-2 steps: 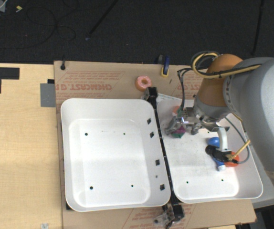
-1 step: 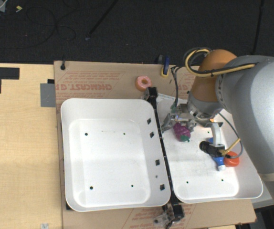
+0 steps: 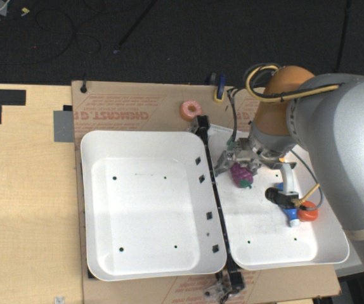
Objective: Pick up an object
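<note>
The claw [image 3: 236,157] hung near the right bin's [image 3: 334,249] left wall, grip unclear; a purple toy [image 3: 242,175] lay at its 5 o'clock.

The single fixed camera looked down at a slant from above the bench, far enough off to take in both shallow white plastic bins [image 3: 106,145] side by side on the brown cardboard sheet [image 3: 125,109]. It faced the dark floor beyond the bench at the frame's top. The grey arm with its orange band [image 3: 283,100] entered from the right, nearer the lens than the bins, so its bulk hid the right bin's far corner.
</note>
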You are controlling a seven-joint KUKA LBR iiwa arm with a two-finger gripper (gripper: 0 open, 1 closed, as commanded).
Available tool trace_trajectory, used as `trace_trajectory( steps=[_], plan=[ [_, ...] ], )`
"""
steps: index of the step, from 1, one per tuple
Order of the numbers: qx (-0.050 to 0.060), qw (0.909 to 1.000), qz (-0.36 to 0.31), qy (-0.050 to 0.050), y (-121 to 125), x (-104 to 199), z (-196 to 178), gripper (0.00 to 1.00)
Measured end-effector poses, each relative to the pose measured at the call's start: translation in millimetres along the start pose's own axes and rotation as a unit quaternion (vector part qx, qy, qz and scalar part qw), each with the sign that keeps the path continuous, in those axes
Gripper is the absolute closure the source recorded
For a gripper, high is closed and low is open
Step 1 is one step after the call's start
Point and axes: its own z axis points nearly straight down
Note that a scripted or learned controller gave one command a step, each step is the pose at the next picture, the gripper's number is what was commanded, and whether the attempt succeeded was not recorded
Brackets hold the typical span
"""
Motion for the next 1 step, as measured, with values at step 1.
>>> trace_trajectory(
  steps=[1],
  plan=[
    [0.0,1.0,-0.001,0.0,0.0,0.2,0.0,0.0]
  ],
)
